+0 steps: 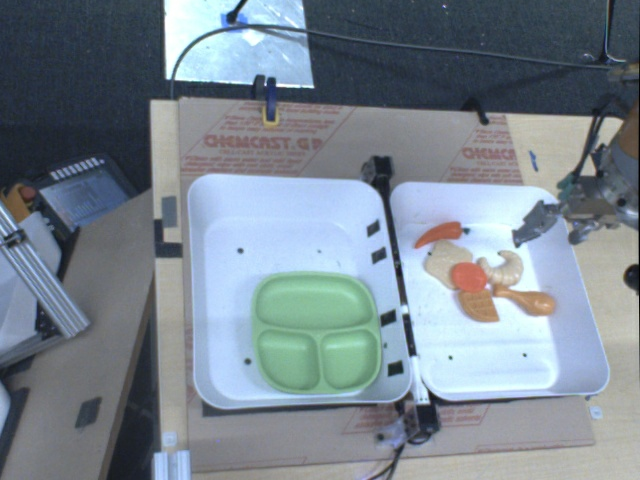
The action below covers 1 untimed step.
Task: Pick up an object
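A small pile of toy food lies in the right bin (500, 373): a red chili pepper (440, 233), a beige piece (441, 262), a red-orange disc (468, 276), a pale curled piece (505, 265), an orange drumstick (527, 301) and an orange ridged piece (481, 309). My gripper (556, 227) hovers over the bin's far right corner, to the right of and slightly beyond the pile. It is open, with one dark finger (529, 225) pointing toward the pile and nothing between the fingers.
The left bin (215, 268) holds a green divided plate (316, 330). A black ridge (390, 268) with clips joins the two bins. Cardboard lies under both, and cables cross the far side.
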Tool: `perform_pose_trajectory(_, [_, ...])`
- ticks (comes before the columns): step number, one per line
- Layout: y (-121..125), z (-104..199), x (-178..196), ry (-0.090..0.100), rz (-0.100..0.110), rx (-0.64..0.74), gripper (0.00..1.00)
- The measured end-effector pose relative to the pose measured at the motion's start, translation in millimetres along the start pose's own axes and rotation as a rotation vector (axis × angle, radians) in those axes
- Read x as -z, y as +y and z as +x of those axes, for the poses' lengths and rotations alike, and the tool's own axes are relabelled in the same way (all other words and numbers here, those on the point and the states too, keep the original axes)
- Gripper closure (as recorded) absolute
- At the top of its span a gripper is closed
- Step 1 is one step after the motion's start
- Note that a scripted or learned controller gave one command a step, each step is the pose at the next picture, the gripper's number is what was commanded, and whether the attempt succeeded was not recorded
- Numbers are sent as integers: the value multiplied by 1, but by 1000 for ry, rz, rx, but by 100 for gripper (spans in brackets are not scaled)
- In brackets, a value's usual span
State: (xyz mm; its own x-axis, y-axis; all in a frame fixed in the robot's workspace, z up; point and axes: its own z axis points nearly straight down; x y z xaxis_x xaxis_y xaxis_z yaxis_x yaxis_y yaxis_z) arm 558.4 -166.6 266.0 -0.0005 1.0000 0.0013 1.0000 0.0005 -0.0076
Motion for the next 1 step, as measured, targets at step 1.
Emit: perform_pose_trajectory(1, [2, 0, 5, -2, -9, 2, 0])
